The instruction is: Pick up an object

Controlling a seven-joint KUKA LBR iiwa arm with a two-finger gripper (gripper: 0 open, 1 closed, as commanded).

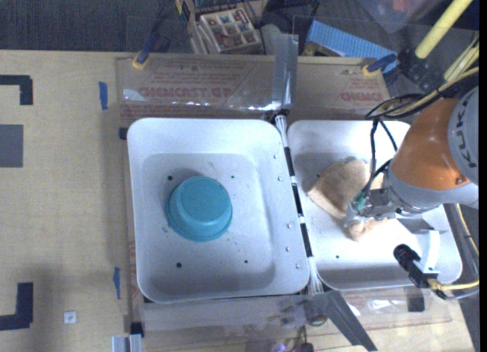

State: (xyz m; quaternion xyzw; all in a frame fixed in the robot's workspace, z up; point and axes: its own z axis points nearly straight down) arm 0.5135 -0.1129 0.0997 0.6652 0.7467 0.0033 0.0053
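Slanting upper-right to lower-left, tan sponge [337, 185]

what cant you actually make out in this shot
- Pincer, camera view: its tips sit low against the tan object in the right bin; the wrist body covers them, so open or shut, and any grasp, is unclear.
- Tan object: its right side is hidden under the arm; what it is stays unclear.
- Arm: cut off by the right edge.
- Blue bowl in the left bin: seen from above, whether it is upside down is uncertain.
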